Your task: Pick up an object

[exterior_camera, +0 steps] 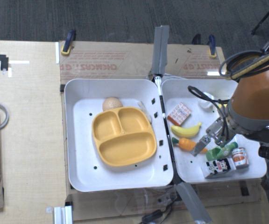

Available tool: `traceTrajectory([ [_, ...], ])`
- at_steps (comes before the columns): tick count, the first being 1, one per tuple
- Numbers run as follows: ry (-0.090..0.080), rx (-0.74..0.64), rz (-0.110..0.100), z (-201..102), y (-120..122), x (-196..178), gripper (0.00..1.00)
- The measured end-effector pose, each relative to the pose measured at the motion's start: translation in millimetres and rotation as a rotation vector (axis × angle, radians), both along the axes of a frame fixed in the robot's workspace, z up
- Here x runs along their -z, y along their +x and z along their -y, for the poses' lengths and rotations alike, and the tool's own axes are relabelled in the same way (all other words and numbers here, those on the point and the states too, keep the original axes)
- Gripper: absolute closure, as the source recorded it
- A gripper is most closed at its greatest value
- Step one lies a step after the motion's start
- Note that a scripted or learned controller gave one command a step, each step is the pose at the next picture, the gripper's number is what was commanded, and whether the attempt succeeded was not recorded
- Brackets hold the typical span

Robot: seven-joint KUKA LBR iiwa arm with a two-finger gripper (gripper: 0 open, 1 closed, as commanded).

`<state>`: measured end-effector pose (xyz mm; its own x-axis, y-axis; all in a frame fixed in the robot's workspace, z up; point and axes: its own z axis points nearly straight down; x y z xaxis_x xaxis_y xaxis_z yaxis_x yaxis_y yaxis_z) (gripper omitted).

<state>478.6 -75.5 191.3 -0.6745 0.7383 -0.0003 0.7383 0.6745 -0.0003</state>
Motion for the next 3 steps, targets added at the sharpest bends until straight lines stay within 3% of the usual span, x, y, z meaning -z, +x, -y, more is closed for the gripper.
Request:
traceTrajectory([
  [1,-0.001,-0.274,0.002,2,26,0,0.0],
  [2,0.0,-0.334,0.0,22,25,98,0.0],
  [3,0.0,-0.391,0.002,-7,44,-1,0.0],
])
